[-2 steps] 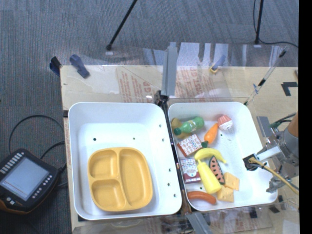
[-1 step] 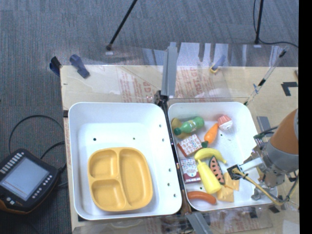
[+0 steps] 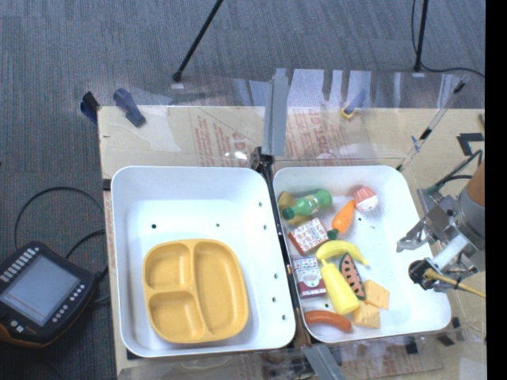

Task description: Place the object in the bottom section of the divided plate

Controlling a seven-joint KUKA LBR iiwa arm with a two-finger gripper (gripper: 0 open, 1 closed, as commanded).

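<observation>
Out at the right rim of the right bin (image 3: 412,192), the gripper (image 3: 428,256) hangs with nothing between its parts that I can make out, and from here I cannot tell whether it is spread or closed. The task names no particular object, so whichever toy it goes for lies to the gripper's left, inside that same bin. Nearest are two tan crackers (image 3: 372,303) and a watermelon slice (image 3: 352,275). Just beyond them is one yellow bottle (image 3: 337,287), lying with its long axis running from the upper left down to the lower right, with one red sausage (image 3: 326,320) below it. Farther on sit one banana (image 3: 341,250), one carrot (image 3: 343,216), one red-and-white piece (image 3: 364,198), two small printed packets (image 3: 307,236) and one green bottle (image 3: 307,204). Farthest from the gripper, across the seam between the bins, is the single yellow divided plate (image 3: 194,290) in the left bin (image 3: 131,184). It has three sections, none holding anything, and I judge the lower-left pocket to be the target. Any carry must therefore run leftward across the pile and both bin walls.
</observation>
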